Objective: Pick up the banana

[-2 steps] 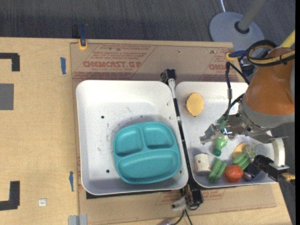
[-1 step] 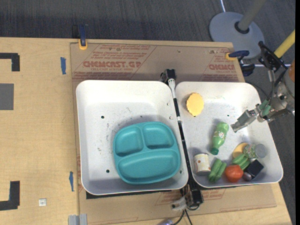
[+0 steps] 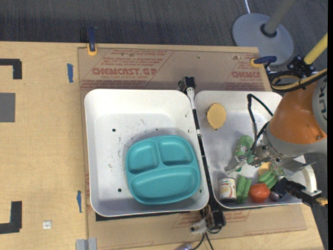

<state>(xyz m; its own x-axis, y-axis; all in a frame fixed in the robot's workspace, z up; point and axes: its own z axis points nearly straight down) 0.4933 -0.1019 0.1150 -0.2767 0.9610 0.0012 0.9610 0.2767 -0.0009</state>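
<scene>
Two white bins (image 3: 99,139), one teal tray (image 3: 164,169), perhaps five foods.

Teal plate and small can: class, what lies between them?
In the camera view, the touching rims of the left bin and the right bin lie between the teal plate and the small can.

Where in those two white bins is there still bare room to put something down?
The left bin has bare floor along its far side and left side, around the teal tray. In the right bin, the far part is open beside the yellow disc. Its near part is crowded: can, tomato, green pieces and the robot's hand.
</scene>
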